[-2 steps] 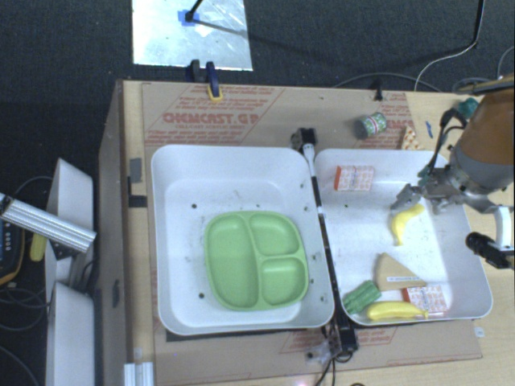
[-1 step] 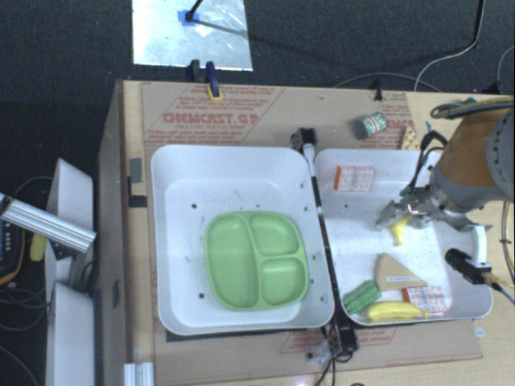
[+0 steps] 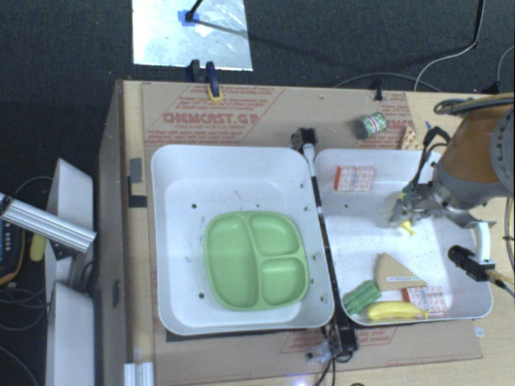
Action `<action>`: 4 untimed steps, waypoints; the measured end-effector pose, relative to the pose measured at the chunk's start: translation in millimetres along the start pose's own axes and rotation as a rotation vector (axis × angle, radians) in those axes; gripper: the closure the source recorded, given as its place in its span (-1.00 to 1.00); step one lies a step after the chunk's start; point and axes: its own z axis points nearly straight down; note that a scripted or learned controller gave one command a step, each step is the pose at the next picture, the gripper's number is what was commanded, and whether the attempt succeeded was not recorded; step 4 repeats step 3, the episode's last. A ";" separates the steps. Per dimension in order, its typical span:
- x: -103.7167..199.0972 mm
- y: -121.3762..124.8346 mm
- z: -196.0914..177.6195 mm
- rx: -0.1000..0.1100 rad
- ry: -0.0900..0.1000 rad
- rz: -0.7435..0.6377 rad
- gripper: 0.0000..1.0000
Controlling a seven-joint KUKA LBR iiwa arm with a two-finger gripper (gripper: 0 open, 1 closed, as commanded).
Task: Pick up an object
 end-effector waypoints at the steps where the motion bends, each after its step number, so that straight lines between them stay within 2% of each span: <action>1: 16.0 -40.7 -42.7 0.002 0.001 0.001 1.00; 2: 50.1 26.9 -90.2 -0.001 0.001 -0.002 1.00; 3: 132.0 4.6 -129.1 0.001 0.002 -0.003 1.00; 4: 132.0 4.6 -129.1 0.001 0.002 -0.003 1.00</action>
